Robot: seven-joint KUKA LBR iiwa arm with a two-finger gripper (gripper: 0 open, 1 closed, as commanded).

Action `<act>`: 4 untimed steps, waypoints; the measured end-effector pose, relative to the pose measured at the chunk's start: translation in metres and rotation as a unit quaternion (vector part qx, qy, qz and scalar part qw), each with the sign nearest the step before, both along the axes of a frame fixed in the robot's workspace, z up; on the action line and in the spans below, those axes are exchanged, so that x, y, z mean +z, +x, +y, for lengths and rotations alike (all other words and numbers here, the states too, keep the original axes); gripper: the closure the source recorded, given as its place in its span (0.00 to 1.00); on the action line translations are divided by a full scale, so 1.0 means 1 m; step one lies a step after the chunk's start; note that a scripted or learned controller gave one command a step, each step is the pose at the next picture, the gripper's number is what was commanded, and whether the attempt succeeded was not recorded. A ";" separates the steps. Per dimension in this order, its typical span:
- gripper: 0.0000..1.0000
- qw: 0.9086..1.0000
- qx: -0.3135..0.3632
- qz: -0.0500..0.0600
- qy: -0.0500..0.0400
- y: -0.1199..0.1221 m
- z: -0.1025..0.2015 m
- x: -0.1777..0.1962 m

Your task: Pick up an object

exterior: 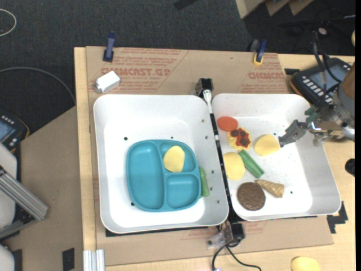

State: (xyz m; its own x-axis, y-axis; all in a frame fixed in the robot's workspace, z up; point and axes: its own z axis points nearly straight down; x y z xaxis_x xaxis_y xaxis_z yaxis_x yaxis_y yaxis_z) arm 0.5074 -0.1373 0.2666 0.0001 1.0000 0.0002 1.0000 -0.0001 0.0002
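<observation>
The right bin (316, 174) holds several toy foods: a red disc (227, 123), a small pizza-like piece (240, 138), a yellow lemon-like ball (266, 145), a pale yellow piece (233, 166), a green stick (251, 164), a brown round cookie (250, 196) and a tan wedge (271, 188). My gripper (285, 138) reaches in from the right, low over the right bin. Its tip is right beside the yellow ball's right side. I see nothing held in it.
The left bin (113, 129) holds a blue divided tray (161, 175) with a yellow piece (174, 158) in its upper right compartment, and a green strip (203, 182) along the tray's right edge. A white block (107, 82) lies on the cardboard behind it.
</observation>
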 end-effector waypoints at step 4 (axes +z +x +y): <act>0.00 1.000 -0.003 -0.005 -0.003 0.001 -0.072 0.273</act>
